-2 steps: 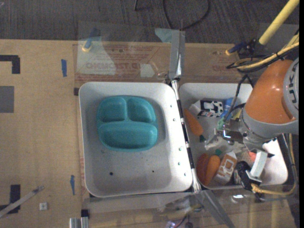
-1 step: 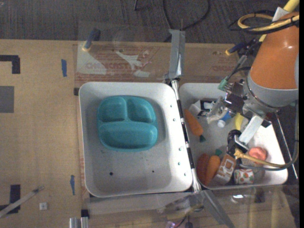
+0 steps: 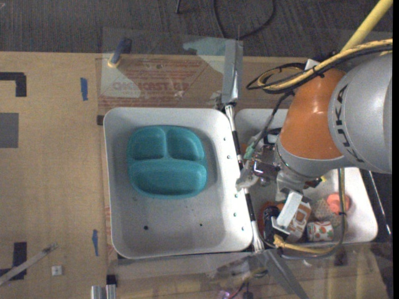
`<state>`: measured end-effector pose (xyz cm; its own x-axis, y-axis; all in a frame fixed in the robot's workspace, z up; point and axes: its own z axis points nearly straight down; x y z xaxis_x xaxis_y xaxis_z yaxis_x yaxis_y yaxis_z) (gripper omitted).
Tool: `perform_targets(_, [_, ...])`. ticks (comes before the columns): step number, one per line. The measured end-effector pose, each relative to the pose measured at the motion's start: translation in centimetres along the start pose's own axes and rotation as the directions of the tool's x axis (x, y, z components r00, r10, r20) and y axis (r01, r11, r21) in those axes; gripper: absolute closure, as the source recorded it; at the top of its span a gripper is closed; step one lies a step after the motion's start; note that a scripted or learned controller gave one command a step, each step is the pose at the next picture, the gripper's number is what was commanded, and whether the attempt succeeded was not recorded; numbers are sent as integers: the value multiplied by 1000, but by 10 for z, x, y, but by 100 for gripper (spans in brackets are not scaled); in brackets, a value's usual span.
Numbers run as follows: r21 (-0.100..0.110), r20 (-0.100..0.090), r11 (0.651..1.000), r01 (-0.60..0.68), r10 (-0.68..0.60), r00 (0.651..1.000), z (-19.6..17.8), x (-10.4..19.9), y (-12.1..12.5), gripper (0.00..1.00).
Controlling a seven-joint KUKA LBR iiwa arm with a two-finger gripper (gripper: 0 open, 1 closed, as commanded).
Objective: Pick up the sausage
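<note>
My gripper [image 3: 248, 174] hangs over the divider between the two bins, at the left edge of the right bin [image 3: 365, 229]. The grey and orange arm [image 3: 324, 123] covers most of that bin. Several small items lie in the right bin's near corner: a brownish lumpy piece [image 3: 324, 209] that may be the sausage, a pink-orange piece [image 3: 341, 201], a small red, white and green can [image 3: 319, 231], and an orange and white carton [image 3: 302, 220]. None of them is at the gripper.
The left bin [image 3: 118, 229] holds a teal divided plate [image 3: 166, 161] in its far half. A clear plastic sheet [image 3: 156, 80] is taped to the bench behind the bins. Cardboard covers the bench to the left.
</note>
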<state>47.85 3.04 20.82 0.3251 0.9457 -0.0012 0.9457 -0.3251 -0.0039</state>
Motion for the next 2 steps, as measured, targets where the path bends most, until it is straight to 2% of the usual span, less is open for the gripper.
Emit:
perform_targets(1, [-2, 0, 897, -442, 442, 897, -95, 48, 18, 0])
perform_targets(2, [-2, 0, 926, -378, 378, 926, -226, 68, -16, 0])
